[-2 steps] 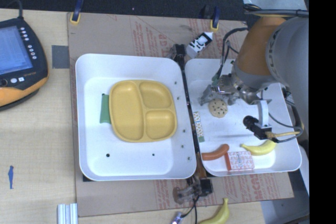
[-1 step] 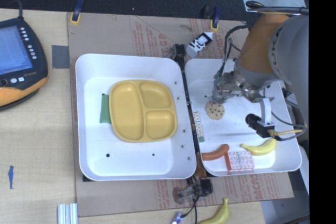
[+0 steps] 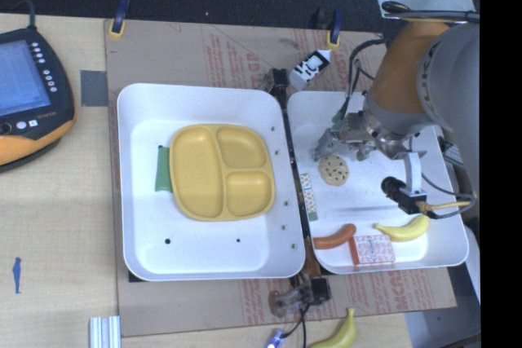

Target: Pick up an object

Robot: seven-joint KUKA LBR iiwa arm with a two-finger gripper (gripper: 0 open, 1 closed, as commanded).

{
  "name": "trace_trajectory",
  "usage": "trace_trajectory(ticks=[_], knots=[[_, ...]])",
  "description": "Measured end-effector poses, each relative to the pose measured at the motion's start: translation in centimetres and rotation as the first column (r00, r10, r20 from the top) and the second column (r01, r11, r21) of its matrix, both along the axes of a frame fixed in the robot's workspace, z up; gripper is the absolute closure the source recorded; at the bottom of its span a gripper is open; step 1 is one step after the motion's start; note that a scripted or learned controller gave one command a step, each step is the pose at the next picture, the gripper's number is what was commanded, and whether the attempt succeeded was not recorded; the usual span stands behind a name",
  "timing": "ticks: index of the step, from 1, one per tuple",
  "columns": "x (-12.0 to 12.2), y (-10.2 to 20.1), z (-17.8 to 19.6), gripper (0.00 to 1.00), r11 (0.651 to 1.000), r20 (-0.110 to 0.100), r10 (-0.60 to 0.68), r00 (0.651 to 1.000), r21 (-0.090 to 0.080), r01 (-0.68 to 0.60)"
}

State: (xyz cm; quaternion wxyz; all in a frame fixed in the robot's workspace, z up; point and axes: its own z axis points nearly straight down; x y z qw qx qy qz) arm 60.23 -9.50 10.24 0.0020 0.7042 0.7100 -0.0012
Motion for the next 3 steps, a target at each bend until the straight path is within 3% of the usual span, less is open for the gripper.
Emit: trace_trajectory(ticks=[1, 2, 3], knots=[[0.0, -0.1, 1.0, 1.0, 1.0, 0.004, 0.0, 1.0, -0.002, 0.0], [0.0, -0.1, 1.0, 0.0, 1.0, 0.003, 0.0, 1.0, -0.002, 0.0], [-1.1, 0.2, -1.1, 0.0, 1.0, -0.007, -0.003, 1.0, 0.004, 0.003]])
